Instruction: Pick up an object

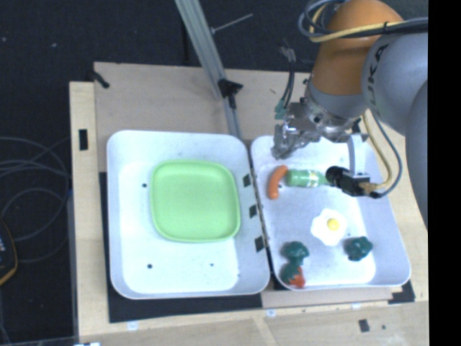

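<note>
While the arm (pixel 374 56) angles down, its tool (pixel 284 144), grip state unclear, hovers above the sausage (pixel 274 182).

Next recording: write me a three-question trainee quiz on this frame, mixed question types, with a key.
1. True or false: the green plate lies in the left bin.
2. Which item lies nearest the claw? A) fried egg toy B) orange sausage toy C) dark green toy
3. Fill in: the green bottle lies in the ____ bin.

Key
1. True.
2. B; the sausage lies just below the claw, at the top left of the right bin.
3. Right.
</note>
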`<state>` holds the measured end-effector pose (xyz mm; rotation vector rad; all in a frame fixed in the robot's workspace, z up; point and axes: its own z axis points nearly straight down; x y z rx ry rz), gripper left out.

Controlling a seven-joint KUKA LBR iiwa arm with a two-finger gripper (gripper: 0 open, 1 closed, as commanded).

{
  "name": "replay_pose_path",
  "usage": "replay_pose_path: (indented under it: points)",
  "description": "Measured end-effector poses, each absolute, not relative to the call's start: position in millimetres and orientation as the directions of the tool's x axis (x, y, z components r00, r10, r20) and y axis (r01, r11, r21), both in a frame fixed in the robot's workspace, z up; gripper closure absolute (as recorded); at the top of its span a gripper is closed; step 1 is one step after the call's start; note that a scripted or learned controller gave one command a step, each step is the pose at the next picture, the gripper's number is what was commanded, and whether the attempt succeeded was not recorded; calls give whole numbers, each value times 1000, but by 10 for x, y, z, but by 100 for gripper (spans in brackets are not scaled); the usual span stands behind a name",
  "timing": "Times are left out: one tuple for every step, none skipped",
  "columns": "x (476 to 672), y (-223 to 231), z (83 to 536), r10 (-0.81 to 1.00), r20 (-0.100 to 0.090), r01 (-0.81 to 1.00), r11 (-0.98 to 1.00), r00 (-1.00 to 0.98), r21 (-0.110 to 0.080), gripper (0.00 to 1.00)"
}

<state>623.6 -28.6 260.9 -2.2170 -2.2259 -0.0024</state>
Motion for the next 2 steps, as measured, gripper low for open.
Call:
replay_pose_path:
  points:
    - [6230,249,2448,1000,0,1000,3,-3,-1,100]
    - [6278,791,2328,1000,0,1000,3,-3,0,100]
